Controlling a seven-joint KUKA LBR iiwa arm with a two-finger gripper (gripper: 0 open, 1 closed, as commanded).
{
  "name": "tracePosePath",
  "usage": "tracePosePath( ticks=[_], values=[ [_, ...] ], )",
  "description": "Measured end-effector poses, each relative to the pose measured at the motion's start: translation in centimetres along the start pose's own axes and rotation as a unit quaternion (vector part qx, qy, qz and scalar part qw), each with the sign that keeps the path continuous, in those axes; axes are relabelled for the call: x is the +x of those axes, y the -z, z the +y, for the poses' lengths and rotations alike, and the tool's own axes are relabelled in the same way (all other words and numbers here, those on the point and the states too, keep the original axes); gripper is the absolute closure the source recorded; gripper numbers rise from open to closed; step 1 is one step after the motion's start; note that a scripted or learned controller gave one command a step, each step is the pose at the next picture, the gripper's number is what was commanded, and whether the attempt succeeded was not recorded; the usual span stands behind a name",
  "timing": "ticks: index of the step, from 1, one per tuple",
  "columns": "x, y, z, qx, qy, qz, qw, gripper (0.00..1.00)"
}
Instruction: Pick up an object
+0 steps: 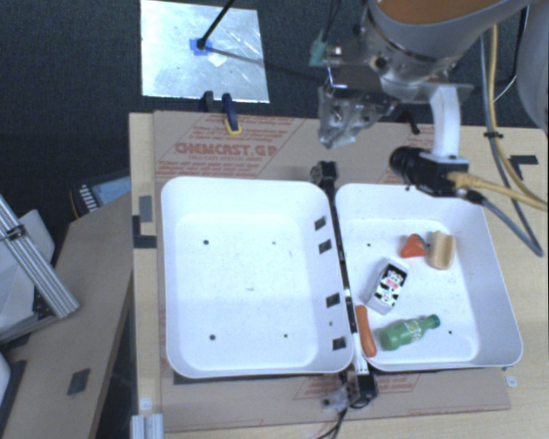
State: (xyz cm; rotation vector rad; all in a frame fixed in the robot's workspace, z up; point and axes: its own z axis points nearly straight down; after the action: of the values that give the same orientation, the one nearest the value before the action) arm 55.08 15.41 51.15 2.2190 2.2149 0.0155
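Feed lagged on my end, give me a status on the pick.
Gripper up above the bins' far edge, nothing between its fingers. Green bottle, orange stick, small carton lying in right bin. Nothing blocking them.

bins [249, 193]: white
bottle [409, 331]: green
carrot [366, 331]: orange
small box [390, 285]: white, black markings
cylinder [442, 249]: tan
wedge [413, 246]: red-orange

Position: the single camera was fixed above the bench [283, 141], well off its surface.
Facing: it looked down at a slant toward the two white bins.
Coverage: left bin [180, 283] and right bin [493, 283] both fit whole in frame, with dark floor beyond the far edge.
Arm entry: the arm [429, 26] came in at upper right.
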Motion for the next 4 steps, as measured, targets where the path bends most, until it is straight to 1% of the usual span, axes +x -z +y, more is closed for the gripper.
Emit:
tracePosePath(
  ticks=[1, 2, 3, 4],
  values=[
    [-2.9, -18.3, -3.9, 0.014, 0.000, -0.003, 0.9999, 1.00],
    [2.0, -6.2, -4.2, -0.001, 0.006, 0.002, 1.0000, 1.00],
    [2.4, 2.9, -3.1, -0.001, 0.003, 0.001, 1.0000, 1.00],
    [-0.3, -9.2, -6.6, 0.011, 0.001, -0.003, 0.9999, 1.00]
  ],
)
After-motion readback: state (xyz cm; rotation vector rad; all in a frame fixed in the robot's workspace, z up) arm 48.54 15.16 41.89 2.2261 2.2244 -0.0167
